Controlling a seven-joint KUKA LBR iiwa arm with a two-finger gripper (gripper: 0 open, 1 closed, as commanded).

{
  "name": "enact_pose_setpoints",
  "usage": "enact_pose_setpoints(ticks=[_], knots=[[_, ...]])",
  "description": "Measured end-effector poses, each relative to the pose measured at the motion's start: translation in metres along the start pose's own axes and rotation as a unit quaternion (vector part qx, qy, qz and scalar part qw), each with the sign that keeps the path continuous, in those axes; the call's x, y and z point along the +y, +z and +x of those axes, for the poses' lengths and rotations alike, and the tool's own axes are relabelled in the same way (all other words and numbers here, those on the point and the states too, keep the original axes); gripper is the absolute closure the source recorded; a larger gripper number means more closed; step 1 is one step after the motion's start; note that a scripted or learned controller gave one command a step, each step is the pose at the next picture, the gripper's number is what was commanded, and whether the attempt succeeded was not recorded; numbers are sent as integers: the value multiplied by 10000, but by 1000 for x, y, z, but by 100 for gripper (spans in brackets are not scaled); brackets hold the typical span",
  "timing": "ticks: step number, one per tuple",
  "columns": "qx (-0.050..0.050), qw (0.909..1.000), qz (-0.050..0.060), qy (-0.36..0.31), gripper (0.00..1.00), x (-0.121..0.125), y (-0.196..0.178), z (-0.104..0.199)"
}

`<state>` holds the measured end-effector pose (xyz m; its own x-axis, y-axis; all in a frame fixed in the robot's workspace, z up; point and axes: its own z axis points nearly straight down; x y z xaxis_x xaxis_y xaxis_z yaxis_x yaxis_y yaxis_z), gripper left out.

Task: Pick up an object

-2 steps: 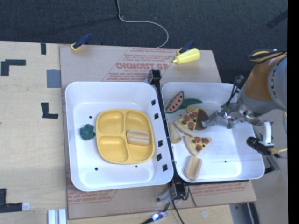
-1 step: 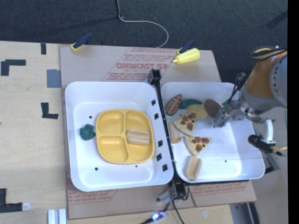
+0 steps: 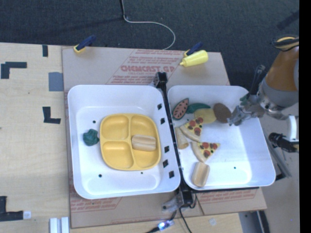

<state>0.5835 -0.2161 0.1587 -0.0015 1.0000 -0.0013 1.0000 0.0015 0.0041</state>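
Right shallow white plastic bin (image 3: 252, 154): brown oval toy piece (image 3: 222, 111) near far rim, beside yellow toy food piece (image 3: 204, 115) and dark green leaf-shaped piece (image 3: 198, 106). Two pizza-slice toys (image 3: 193, 127) (image 3: 206, 149) toward bin's left side; tan bread-roll toy (image 3: 199, 173) near front rim. End effector (image 3: 236, 118) just right of brown oval piece, over the bin; grip state impossible to tell.

The arm (image 3: 281, 76) is cut off at the right edge, and the claw (image 3: 236, 118) tips are too small to read.
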Motion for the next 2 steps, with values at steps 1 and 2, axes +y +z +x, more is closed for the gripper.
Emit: enact_pose_setpoints(ticks=[1,2], knots=[[0,10000,3,-1,100,-2,-43,1],[4,10000,11,0,100,-1,-67,2]])
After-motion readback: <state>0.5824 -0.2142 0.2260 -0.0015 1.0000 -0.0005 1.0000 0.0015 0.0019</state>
